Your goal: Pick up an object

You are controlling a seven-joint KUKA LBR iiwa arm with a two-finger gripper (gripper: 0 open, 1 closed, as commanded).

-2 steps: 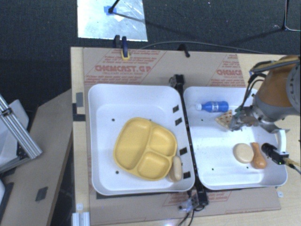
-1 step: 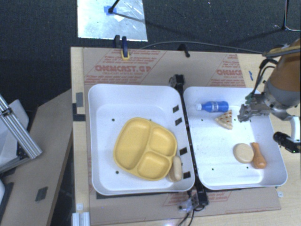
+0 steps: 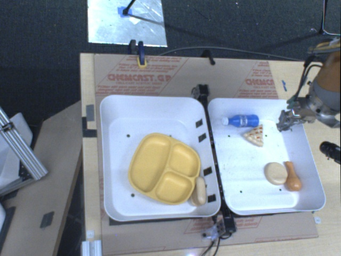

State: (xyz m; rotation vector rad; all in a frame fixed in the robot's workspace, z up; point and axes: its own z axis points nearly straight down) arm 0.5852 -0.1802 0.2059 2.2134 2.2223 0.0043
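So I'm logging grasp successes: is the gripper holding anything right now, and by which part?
Nothing is held. The gripper hangs at the right bin's far right edge, apart from the objects in it.

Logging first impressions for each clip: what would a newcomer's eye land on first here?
Likely the yellow divided plate, large in the left bin, with a pale bread roll at its lower right edge. Next, the right bin: a blue bottle lying above a pizza slice. The gripper hangs at that bin's upper right rim.

The two bins (image 3: 160, 108) look like smooth, glossy white plastic. The yellow tray (image 3: 164, 168) is matt plastic. The counter (image 3: 160, 73) looks like pale wood.
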